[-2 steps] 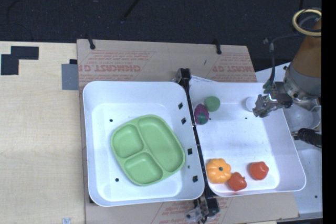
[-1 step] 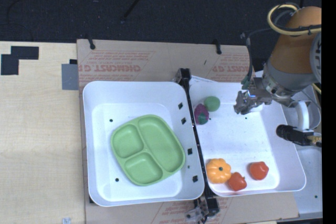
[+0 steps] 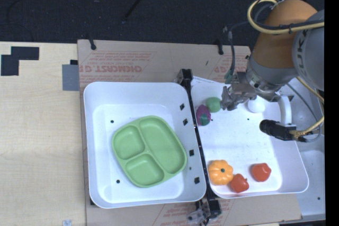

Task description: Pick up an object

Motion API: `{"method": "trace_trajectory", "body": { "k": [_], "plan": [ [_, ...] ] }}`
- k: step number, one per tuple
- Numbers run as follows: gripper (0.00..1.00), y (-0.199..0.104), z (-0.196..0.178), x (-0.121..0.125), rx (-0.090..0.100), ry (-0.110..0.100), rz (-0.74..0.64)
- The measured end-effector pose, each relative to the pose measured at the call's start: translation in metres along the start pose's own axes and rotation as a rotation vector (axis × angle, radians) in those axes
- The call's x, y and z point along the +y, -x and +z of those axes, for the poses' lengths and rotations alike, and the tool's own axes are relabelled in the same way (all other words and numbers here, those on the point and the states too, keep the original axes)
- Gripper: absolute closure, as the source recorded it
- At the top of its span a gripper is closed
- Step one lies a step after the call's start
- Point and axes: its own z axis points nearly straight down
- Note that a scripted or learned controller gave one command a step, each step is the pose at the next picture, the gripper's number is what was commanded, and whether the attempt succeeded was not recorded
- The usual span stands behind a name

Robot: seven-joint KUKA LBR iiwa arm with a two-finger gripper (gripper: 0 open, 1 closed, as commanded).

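While the gripper [image 3: 231, 99] hangs over the right bin [image 3: 296, 180], nothing shows between its dark fingers, and how far apart they stand cannot be told from this angle.

Just at its nine o'clock side lies a small green ball-like toy [image 3: 213, 104], with a purple-and-green toy [image 3: 203, 114] at that one's seven o'clock, against the divider. Either is a likely target. Both look like light, hard plastic play food: rounded, smooth, apt to roll or squirt out of a pinch, so a grasp across the widest middle seems safest. A white round piece [image 3: 256, 105] sits at the gripper's three o'clock. Toward the bin's six o'clock edge rest an orange pumpkin [image 3: 220, 171] and two red pieces [image 3: 239, 183] [image 3: 260, 171]. The left bin [image 3: 92, 114] holds a green divided plate [image 3: 148, 151].
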Motion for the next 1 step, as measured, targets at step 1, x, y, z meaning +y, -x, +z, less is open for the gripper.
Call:
{"method": "trace_trajectory", "body": {
  "k": [1],
  "plan": [
    [1.00, -0.0445, -0.0019, 0.0122, 0.000, 0.000, 0.001]
  ]
}}
